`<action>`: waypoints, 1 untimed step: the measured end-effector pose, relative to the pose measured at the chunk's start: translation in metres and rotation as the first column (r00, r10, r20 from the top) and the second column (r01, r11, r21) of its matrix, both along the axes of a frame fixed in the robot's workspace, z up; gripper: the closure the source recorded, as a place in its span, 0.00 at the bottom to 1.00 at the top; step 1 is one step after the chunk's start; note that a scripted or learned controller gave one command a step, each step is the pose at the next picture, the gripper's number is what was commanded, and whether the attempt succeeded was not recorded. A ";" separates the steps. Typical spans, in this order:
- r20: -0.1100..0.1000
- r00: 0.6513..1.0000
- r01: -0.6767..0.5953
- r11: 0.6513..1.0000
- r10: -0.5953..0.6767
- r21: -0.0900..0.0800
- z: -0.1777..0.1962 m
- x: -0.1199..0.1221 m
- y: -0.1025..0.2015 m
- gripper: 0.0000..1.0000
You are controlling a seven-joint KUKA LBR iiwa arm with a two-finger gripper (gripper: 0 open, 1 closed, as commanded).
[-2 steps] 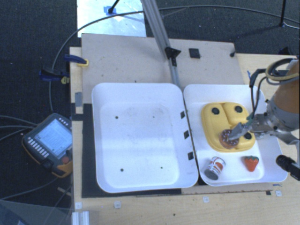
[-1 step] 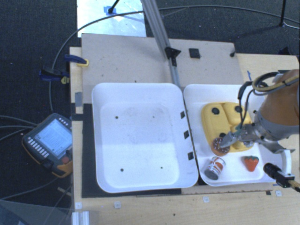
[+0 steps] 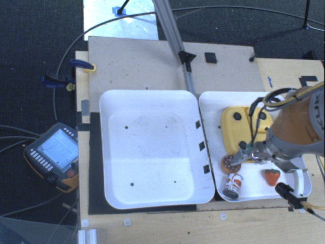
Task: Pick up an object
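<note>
Your arm point(image 3: 297, 128) reaches in from the right, bent low over the right bin point(image 3: 210, 136), its wrist covering part of the yellow block point(image 3: 236, 128); whether the jaws are released or clenched you cannot tell, with the can point(image 3: 233, 185) and strawberry point(image 3: 271, 176) lying near.

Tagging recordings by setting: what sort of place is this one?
Most likely a robotics lab or test cell. A teach pendant lies on dark carpet beside the bench, two white bins sit on a clamped board, and cables and stand legs run across the floor.
</note>
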State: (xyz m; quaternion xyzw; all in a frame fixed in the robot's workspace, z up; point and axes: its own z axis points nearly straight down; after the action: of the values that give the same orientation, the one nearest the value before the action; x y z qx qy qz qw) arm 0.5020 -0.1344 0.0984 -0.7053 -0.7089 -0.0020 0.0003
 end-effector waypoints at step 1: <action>0.000 1.000 0.005 1.000 -0.005 0.000 -0.008 0.002 -0.001 0.00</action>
State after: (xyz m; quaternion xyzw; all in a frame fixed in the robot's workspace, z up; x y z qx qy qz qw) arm 0.5044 -0.1353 0.0908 -0.7072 -0.7070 -0.0021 0.0003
